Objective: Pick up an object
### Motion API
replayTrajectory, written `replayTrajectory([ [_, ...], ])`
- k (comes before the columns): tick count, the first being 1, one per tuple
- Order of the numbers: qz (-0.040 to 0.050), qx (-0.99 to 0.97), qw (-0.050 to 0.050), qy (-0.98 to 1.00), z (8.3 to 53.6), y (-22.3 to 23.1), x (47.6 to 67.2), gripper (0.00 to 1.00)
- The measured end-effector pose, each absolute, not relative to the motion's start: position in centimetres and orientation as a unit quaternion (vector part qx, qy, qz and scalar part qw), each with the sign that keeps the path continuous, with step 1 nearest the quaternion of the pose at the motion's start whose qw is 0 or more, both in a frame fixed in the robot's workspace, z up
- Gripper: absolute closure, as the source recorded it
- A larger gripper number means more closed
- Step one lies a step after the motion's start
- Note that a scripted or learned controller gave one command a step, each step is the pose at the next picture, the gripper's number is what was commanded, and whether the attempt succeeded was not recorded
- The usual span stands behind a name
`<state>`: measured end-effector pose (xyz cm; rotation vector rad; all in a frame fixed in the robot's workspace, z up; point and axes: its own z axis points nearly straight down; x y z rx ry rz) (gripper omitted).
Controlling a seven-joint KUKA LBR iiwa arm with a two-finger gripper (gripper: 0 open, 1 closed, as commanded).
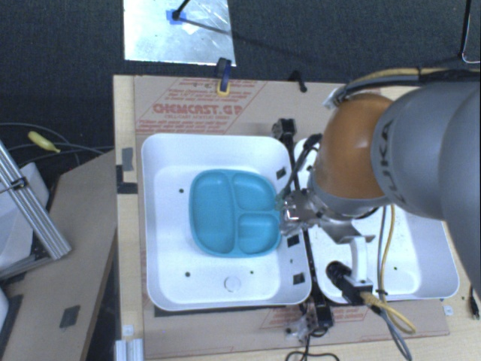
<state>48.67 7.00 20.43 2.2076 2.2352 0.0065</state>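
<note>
You have one candidate in reach: a blue divided plate (231, 213) lying flat near the middle of the left bin (169, 277), with three compartments facing up. The gripper (291, 210) sits at the centre of the frame, right at the plate's right-hand rim, close to the wall between the left bin and the right bin (428, 277). The grey arm (421, 156) and its orange band (353, 145) hang over that spot, and you cannot tell whether the gripper is released or clenched, nor whether it has any part of the rim.

Judge the risks from there. The plate is broad, shallow and probably slick, so the thin rim is likely the sole purchase; a bite that lands too far out may slip off as the arm lifts. A grasp at one edge would also leave the plate hanging lopsided, and it could swing or drop. Because the rim lies near the bin wall, a descent slightly to the right might strike the wall, and one slightly to the left might press down on the plate and tip its far side up.
</note>
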Motion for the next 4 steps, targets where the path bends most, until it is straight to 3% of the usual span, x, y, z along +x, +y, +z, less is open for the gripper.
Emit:
replayTrajectory([
  [1, 0.0021, 0.705, 0.001, 0.709, 21.4, 6.5, 48.8, 1.00],
  [2, -0.0001, 0.705, -0.001, 0.709, 18.2, 9.7, 49.9, 1.00],
  [3, 0.0064, 0.704, 0.003, 0.710, 30.4, 11.7, 51.0, 1.00],
  [4, 0.0059, 0.706, 0.004, 0.708, 40.5, 8.4, 49.0, 1.00],
])
